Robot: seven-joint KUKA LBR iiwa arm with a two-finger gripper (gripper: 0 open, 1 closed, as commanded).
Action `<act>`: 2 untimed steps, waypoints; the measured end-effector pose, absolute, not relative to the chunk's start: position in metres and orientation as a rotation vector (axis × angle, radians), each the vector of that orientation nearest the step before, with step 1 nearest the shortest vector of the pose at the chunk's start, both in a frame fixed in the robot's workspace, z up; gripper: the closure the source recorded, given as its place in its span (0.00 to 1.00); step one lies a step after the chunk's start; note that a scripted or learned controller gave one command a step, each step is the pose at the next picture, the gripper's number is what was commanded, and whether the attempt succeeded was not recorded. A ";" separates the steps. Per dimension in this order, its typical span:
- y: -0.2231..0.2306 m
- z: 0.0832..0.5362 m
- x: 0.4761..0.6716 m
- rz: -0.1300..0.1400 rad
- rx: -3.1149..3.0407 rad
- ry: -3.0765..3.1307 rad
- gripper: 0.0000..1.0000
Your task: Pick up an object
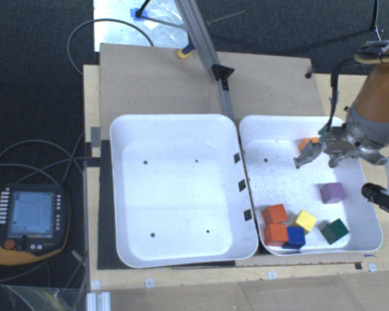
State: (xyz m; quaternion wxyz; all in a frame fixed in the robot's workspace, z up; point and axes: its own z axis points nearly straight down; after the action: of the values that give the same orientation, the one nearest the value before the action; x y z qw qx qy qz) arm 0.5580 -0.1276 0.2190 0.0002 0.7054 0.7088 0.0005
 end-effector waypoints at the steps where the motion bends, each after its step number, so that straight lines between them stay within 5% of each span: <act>1: -0.128 0.219 0.558 0.003 2.217 2.225 0.00; 2: -0.121 0.173 0.553 -0.002 2.221 2.226 0.00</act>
State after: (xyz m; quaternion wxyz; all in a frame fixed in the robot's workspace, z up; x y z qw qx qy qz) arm 0.5526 -0.1207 0.1734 -0.0013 0.7063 0.7079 -0.0006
